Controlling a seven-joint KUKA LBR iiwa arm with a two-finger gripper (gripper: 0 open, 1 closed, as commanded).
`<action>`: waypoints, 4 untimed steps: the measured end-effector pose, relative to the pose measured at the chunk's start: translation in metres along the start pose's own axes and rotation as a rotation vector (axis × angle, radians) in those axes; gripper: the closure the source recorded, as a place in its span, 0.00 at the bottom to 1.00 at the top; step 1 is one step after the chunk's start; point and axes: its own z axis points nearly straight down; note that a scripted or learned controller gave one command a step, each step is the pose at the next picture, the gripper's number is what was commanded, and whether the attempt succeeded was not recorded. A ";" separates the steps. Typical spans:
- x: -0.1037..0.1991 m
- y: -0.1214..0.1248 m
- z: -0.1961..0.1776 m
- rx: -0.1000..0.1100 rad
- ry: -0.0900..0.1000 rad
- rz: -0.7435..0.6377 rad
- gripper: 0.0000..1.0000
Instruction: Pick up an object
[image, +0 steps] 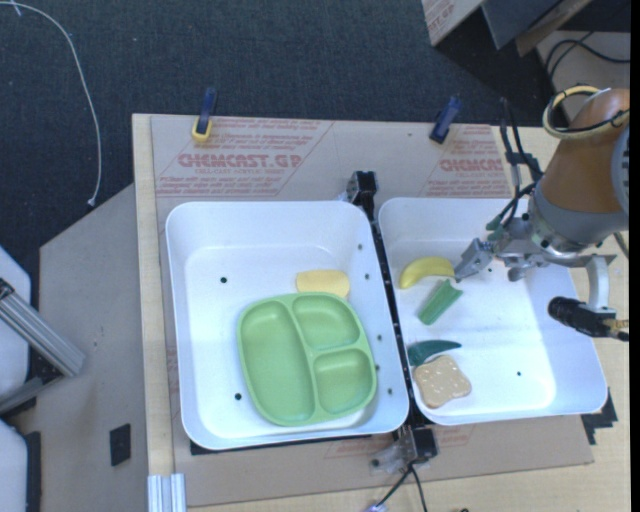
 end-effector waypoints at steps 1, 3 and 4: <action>0.003 -0.008 0.046 0.000 0.000 0.001 0.00; 0.000 -0.001 -0.032 -0.016 -0.005 -0.001 1.00; 0.000 0.000 -0.086 -0.017 -0.005 -0.001 1.00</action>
